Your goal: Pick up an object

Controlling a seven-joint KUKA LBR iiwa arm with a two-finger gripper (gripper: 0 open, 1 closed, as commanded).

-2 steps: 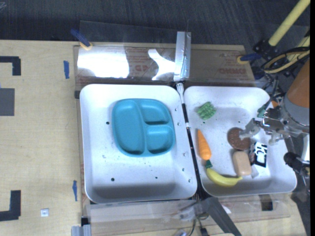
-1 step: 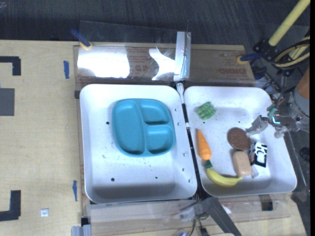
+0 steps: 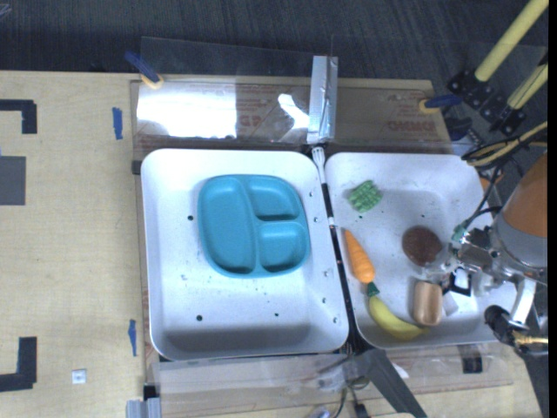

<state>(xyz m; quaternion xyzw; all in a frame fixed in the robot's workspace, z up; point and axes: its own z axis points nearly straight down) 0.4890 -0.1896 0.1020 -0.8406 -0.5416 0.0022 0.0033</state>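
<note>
— Left bin? 
— Shallow white left bin [image 3: 165, 259], holding a blue plastic divided plate [image 3: 254, 225] with three compartments, lying flat near the centre, slightly toward twelve o'clock.

— Right bin? 
— Shallow white right bin [image 3: 409, 177], carrying five things. At about eleven o'clock, a small green ridged toy piece [image 3: 365, 196]. Near nine o'clock, hard against the dividing wall, an orange toy carrot with a green tip [image 3: 359, 259]. At about seven o'clock, a curved yellow toy banana [image 3: 389, 317], starting just beside the carrot's green end. Near the centre, a round dark brown ball-like object [image 3: 422, 245]. Below it, toward six o'clock, a tan wooden cylinder [image 3: 426, 302], upright or nearly so, touching the banana's far end.

— Arm and claw? 
— Grey arm with orange band at three o'clock, reaching in over the right bin's edge. Claw [image 3: 459, 273] low at four o'clock of that bin, just beside the tan cylinder and the brown ball (metal parts and cables crowded together there). Impossible to tell whether spread or clenched; nothing seen between the fingers.

— Table? 
— Pale wooden table [image 3: 70, 233] at nine o'clock, marked with black corner brackets and bits of blue tape.
</note>
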